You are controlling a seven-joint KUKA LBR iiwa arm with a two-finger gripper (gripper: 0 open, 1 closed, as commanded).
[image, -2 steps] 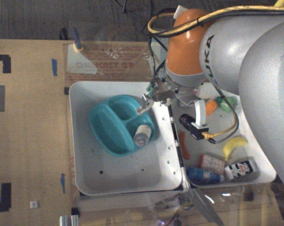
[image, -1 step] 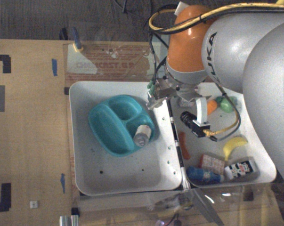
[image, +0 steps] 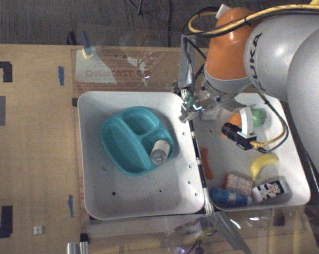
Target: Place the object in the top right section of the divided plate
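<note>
A teal divided plate (image: 119, 142) lies tilted in the left bin (image: 138, 194). A small pale bottle with a grey cap (image: 160, 152) lies on its side in the plate's compartment at the right, near the rim. My gripper (image: 187, 108) hangs over the ridge between the two bins, above and to the right of the plate, a short way from the bottle. The grey arm with its orange band (image: 228, 46) reaches in over the right bin and hides part of it.
The right bin (image: 294, 157) holds a yellow banana (image: 263, 164), a red stick-shaped item (image: 206, 164), a blue item (image: 229, 197), a small patterned box (image: 238, 183), a black-and-white pack (image: 271, 189), an orange item (image: 234, 119) and a green one (image: 258, 116). A cable (image: 265, 142) loops from the wrist.
</note>
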